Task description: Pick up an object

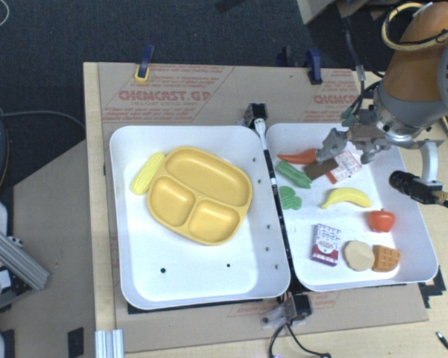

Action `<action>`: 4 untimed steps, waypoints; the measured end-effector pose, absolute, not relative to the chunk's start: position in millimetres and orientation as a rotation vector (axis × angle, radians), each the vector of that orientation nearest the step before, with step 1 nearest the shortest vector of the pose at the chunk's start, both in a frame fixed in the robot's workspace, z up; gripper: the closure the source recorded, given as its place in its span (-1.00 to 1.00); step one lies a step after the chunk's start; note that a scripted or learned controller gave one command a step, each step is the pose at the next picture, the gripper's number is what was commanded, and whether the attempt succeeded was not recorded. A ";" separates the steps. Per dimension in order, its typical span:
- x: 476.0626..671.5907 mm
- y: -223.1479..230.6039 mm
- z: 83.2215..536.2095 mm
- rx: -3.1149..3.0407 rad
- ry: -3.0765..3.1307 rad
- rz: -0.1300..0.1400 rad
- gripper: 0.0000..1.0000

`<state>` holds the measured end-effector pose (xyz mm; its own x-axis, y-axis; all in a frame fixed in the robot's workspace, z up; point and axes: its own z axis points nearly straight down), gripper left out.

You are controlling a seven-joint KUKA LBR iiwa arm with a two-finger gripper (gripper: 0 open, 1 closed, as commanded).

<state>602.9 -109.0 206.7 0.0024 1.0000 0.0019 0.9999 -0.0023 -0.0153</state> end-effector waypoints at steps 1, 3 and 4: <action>605.8 -108.8 214.6 -2.221 -2.221 0.001 -1.00; 602.7 -117.5 94.6 -2.217 -2.216 0.006 -1.00; 602.4 -116.9 84.0 -2.219 -2.218 0.003 -1.00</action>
<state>602.4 -116.9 84.0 0.0005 1.0000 0.0012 1.0000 -0.0005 -0.0044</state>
